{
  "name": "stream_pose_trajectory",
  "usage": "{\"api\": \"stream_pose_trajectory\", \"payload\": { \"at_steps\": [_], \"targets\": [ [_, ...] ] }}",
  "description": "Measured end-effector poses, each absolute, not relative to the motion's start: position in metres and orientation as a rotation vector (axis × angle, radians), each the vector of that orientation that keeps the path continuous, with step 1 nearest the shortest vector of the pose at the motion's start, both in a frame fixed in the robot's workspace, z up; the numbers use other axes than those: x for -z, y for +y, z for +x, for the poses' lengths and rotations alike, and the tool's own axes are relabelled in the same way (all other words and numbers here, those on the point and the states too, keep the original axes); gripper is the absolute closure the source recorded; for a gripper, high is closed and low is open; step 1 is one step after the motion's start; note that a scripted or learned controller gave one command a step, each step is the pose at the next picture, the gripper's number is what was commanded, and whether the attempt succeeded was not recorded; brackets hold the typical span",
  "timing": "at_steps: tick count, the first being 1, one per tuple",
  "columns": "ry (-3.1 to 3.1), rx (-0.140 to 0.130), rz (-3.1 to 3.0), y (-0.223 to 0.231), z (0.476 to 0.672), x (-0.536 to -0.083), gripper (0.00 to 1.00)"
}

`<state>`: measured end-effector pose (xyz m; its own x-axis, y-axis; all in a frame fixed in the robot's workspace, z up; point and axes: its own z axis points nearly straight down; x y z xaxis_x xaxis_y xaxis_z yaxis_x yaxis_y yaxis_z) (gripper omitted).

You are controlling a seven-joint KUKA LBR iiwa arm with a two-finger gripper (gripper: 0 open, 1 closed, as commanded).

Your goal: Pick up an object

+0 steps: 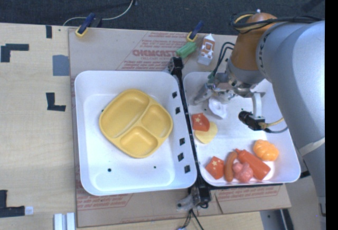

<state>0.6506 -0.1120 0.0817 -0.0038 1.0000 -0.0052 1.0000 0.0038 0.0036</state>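
Observation:
My gripper [210, 100] hangs low over the upper left part of the right bin [280, 118], under the orange-banded wrist [248, 49]. Just below it lie a red wedge [200, 121] and a pale yellow disc [207, 132], touching each other. Along the bin's front edge sit a red block [214, 167], a brown sausage [231, 164], a pink piece [243, 172], an orange-red carrot shape [254, 164] and a small orange fruit [265, 150]. I see nothing held.
The left bin [87, 118] holds a yellow divided plate [136, 122]. A black divider with clips [182, 118] runs between the bins. A green clamp [186, 49] and a small carton [207, 48] stand behind the right bin. The arm's grey body [301, 75] covers the right side.

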Motion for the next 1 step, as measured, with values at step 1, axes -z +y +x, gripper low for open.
{"api": "stream_pose_trajectory", "payload": {
  "at_steps": [1],
  "targets": [
    [2.225, 0.017, 2.229, -0.1075, 0.6662, -0.0843, 0.0]
  ]
}}
